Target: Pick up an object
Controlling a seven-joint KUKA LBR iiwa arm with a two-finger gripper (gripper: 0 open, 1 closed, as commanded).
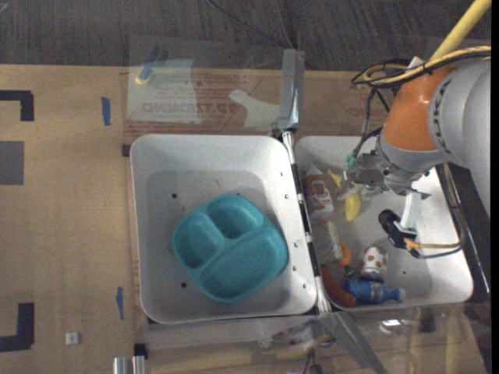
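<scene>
My gripper [361, 179] hangs low in the upper middle of the right bin [444, 283], under the orange band of the arm. A yellow banana-shaped thing [352, 206] lies just below the gripper, touching it or very close. Left of it a brown packet [318, 192] rests by the bin's left wall. Further toward the front lie a clear wrapper with orange in it [332, 245], a small white cup with red dots [374, 262], a blue bottle [375, 292] on its side, and a red-orange thing [337, 284].
The left bin [156, 170] holds a teal divided plate [229, 247], lying flat near its middle. A metal divider [290, 100] runs between the two bins at the back. Brown bench surface stretches to the left.
</scene>
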